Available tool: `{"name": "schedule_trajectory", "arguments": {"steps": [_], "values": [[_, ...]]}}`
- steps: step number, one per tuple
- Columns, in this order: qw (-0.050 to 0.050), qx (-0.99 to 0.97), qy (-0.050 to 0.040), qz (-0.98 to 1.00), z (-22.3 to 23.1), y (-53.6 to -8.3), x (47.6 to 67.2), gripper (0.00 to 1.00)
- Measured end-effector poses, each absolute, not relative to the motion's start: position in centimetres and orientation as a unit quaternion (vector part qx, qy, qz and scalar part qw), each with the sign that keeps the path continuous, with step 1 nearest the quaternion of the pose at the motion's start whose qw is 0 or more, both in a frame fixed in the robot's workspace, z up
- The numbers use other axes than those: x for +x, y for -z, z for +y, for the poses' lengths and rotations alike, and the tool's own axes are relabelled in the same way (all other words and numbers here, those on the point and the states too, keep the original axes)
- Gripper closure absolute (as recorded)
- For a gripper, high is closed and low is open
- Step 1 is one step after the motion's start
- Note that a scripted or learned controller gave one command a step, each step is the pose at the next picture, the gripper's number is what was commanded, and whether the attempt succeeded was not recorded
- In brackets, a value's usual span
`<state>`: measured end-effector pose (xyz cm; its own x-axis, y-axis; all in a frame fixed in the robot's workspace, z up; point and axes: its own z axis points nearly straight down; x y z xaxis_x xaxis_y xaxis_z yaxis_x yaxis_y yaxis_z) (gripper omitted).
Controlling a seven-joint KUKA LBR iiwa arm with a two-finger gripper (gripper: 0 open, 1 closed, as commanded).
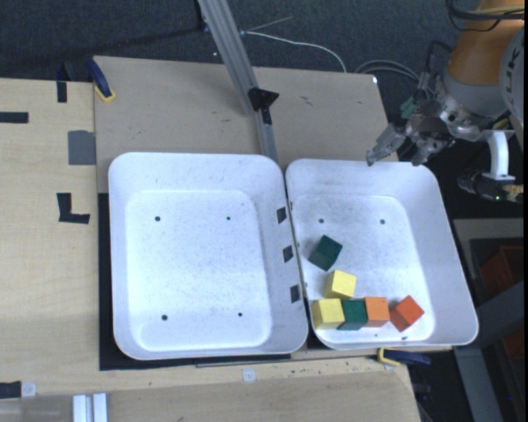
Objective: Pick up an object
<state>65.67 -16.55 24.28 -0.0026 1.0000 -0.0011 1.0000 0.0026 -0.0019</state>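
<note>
Hovering at about one o'clock over the far rim of the right bin (440,192), gripper (396,148) carrying nothing; impossible to tell its state from this slant. Sitting well apart from it, toward five o'clock on the bin floor: dark green block (326,252) lying alone and turned at an angle, yellow block (341,283) just below it, then a row along the near wall of second yellow block (327,312), green block (354,313), orange block (377,309) and red-orange block (407,312), packed touching or nearly so. Lying at nine o'clock, left bin (123,236). Judging the step as approach, nothing grasped yet. Needing next: travelling toward six o'clock and descending over one block, probably the lone dark green one, having free room on all sides.
</note>
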Motion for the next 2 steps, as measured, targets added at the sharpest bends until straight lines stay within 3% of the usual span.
{"name": "schedule_trajectory", "arguments": {"steps": [1,2], "values": [[0.003,-0.706,-0.0012,-0.709,-11.4,-21.7,61.3,0.0],[0.002,-0.708,-0.0037,-0.706,-17.0,-13.3,63.6,0.0]]}}
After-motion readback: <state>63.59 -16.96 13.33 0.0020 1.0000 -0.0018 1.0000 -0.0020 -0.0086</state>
